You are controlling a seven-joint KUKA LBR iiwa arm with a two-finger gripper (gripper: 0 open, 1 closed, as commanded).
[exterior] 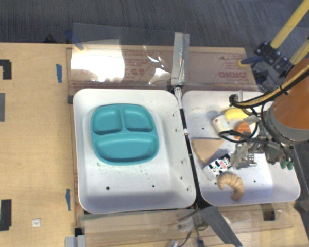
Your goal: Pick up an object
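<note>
Croissant (tan) by jaws, teal plate apart

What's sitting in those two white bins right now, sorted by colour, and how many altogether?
Teal: 1, the divided plate in the left bin.
Tan or brown: 2, the croissant and the flat wedge in the right bin.
Black and white: 1, the small patterned item.
Yellow, white and orange: 1, partly hidden item.
Total: 5
</note>
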